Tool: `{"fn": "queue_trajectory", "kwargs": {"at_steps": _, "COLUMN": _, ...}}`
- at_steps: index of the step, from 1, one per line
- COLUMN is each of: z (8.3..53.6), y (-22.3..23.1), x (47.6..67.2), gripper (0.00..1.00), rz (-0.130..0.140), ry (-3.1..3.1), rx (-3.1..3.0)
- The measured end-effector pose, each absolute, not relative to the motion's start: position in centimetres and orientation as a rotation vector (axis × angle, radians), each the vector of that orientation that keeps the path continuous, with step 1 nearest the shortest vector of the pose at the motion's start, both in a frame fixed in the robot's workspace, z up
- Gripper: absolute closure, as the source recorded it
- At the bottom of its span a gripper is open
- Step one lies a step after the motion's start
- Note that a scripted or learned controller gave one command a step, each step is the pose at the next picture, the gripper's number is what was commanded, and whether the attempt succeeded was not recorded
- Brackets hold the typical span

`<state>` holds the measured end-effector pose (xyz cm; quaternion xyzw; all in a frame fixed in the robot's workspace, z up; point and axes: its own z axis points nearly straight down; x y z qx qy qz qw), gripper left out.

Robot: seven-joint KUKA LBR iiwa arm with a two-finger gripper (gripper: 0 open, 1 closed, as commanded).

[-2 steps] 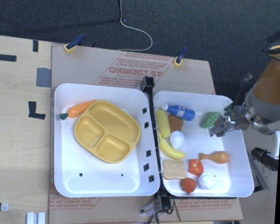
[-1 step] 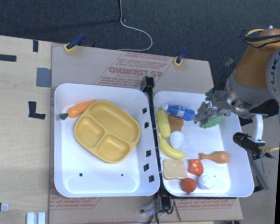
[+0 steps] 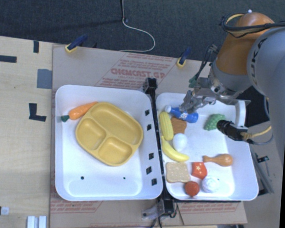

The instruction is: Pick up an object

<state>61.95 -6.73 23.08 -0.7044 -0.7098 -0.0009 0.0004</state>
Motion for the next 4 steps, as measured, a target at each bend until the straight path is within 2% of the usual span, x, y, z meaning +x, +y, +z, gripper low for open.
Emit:
{"fn": "queue_trajectory", "kwargs": {"at_steps": 1, "z": 21.9, "y": -2.4, "x": 63.9, "gripper": 1.0, "rz": 0.001, "ry": -2.226, "rx": -2.215}}
{"fn": "queue_trajectory", "kwargs": {"at_steps": 2, "z": 21.4, "y": 1.7, "x": 67.0, "gripper": 1.0, "rz": -0.001, "ry": -2.227, "rx": -2.216}}
{"fn": "queue_trajectory", "kwargs": {"at_steps": 3, "z": 23.3, "y": 1.8, "x": 66.1, "gripper": 1.0, "rz": -0.001, "ry": -2.223, "rx": -2.22}}
{"fn": "queue_trajectory", "kwargs": {"at_steps": 4, "z": 23.1, "y": 0.8, "x": 66.3, "gripper": 1.0, "rz": 0.004, "ry": -2.222, "rx": -2.222}}
